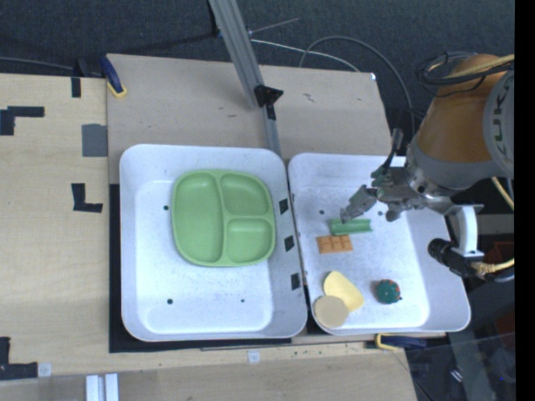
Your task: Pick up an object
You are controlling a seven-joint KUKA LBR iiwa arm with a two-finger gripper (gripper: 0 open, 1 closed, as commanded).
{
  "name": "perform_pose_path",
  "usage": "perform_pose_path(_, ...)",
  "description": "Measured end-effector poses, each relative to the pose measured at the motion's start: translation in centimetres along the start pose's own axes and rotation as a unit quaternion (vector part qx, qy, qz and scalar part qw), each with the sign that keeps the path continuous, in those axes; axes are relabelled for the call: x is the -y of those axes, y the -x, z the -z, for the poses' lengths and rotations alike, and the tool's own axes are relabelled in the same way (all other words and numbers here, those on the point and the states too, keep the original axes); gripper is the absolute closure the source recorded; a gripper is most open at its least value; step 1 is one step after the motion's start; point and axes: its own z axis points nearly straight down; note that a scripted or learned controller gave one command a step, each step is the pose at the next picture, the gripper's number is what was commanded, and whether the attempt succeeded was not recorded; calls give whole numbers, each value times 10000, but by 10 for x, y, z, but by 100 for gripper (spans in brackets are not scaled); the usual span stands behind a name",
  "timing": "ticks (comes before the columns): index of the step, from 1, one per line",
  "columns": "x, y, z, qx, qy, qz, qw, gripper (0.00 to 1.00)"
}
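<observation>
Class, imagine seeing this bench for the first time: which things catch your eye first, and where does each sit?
The large green divided plate lies alone in the left bin. From the right, the arm's gripper reaches into the right bin, just above a small green block with an orange waffle piece beside it.

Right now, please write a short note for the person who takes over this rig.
Gripper: low in the right bin, just above the green bar; whether it grips the bar cannot be judged.
Also in the right bin: orange waffle piece, yellow piece, tan disc, small green-and-red object.
Left bin: green divided plate.
Done: nothing visibly lifted. Left: grasp and lift one object.
</observation>
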Motion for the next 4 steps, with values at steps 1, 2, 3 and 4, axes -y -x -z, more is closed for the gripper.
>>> perform_pose_path(1,0,0,0,0,1,-1,10000,0)
perform_pose_path(2,11,-3,-52,2,-23,-6,10000,0)
perform_pose_path(3,11,-4,-116,1,-32,-7,10000,0)
perform_pose_path(4,11,-4,-134,9,5,-5,10000,0)
